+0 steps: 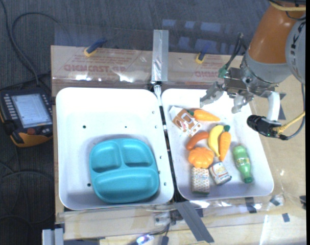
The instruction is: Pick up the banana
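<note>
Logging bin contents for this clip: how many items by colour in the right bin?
Orange: 4, carrot, carrot, pumpkin, sausage-like piece
Yellow: 1, banana
Green: 1, bottle
Printed packs: 3
Total: 9

Left bin [73, 111]: blue tray [125, 169]. Right bin [259, 180]: two carrots [206, 116] [224, 143], pumpkin [201, 157], green bottle [242, 162], can [220, 173]. Left of bench: pendant [24, 114].

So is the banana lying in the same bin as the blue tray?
No, the banana lies in the right bin, while the blue tray sits in the left bin.
</note>
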